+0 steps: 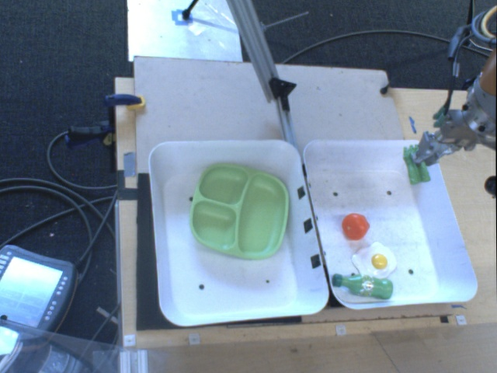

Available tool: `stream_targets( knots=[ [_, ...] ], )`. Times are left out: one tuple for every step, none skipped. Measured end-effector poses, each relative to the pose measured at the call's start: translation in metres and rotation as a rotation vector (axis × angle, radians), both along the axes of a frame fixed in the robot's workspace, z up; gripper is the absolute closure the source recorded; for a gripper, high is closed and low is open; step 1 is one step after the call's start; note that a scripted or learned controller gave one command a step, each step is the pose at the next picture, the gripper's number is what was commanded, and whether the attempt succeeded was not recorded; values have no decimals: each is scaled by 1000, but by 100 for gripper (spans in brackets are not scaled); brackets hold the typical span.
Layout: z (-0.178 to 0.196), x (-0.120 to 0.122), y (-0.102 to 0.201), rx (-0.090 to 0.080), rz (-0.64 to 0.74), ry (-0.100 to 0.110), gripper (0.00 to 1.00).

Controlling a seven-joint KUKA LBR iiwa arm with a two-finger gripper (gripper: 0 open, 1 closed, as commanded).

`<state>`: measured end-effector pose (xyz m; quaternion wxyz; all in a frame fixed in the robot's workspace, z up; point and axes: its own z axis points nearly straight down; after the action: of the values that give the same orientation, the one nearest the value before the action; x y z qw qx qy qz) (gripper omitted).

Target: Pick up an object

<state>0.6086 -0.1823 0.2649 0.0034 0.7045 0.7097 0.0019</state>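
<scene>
Gripper (425,155) sits over the far right edge of the right bin (458,231). A green block (415,165) lies directly at its tip, touching or just beneath; whether it is gripped cannot be told. Red ball (356,225), toy fried egg (377,261) and green bottle (365,286) lie well apart, near the bin's front. Green divided plate (239,210) occupies the left bin (175,286).

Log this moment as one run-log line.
claw: at right bin's far right rim, on green piece | grasp: unclear | tomato, egg, bottle: untouched | green tray: left bin
</scene>
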Motion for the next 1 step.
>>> stream_targets(
  knots=[
    [27, 1, 0, 1, 1, 2, 100]
  ],
)
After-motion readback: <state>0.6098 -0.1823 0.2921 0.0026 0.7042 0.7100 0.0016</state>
